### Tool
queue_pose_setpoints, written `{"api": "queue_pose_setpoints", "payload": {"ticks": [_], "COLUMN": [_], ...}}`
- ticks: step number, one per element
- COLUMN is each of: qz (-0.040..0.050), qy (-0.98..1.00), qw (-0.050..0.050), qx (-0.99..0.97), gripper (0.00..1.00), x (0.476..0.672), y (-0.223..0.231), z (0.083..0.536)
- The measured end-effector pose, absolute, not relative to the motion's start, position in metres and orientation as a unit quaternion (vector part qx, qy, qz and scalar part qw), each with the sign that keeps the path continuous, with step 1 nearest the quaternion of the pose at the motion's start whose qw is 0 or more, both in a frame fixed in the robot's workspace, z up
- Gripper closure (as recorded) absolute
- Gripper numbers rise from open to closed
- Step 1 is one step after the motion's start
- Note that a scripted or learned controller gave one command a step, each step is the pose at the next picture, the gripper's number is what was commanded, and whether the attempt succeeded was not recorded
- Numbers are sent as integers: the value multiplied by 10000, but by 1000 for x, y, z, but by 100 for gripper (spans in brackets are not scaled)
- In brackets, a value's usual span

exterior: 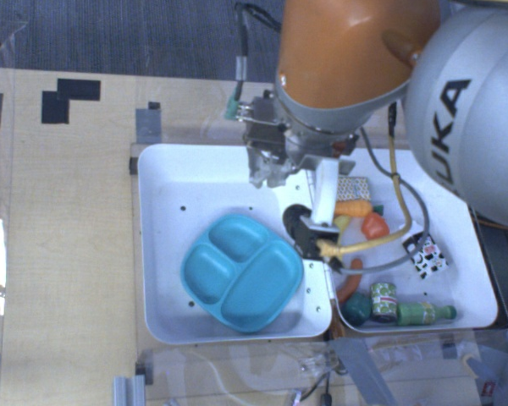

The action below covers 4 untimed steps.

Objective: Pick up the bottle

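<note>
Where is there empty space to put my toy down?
The left bin is bare along its left and far walls, beside the blue plate. The right bin is crowded: the bottle, a can and toy food lie there, under the arm.

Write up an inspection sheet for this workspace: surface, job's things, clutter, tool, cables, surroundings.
Surface: pale wooden bench bearing two white bins, the left bin and the right bin.
Job's things: green bottle lying on its side at the right bin's near edge.
Clutter: blue divided plate in the left bin; green can beside the bottle, cow-patterned toy and red and orange toy food in the right bin.
Tool: tool hangs over the left bin's far part, away from the bottle.
Cables: black cable loops up beside the wrist.
Surroundings: dark grey floor beyond the bench; black marks on the bench.
</note>
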<state>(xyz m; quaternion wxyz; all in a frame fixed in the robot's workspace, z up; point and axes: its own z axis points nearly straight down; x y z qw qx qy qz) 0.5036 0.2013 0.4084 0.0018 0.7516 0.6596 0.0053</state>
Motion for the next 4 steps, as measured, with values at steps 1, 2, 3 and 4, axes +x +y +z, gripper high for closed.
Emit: {"api": "queue_pose_setpoints", "payload": {"ticks": [1, 2, 3, 4], "qz": [52, 9, -3, 84], "qy": [6598, 6591, 6199, 6162], "qw": [19, 0, -5, 18], "qx": [7514, 7521, 7847, 7875], "gripper": [0, 0, 0, 0], "x": [504, 516, 494, 492], "y": [201, 213, 185, 199], "z": [408, 281, 135, 93]}}
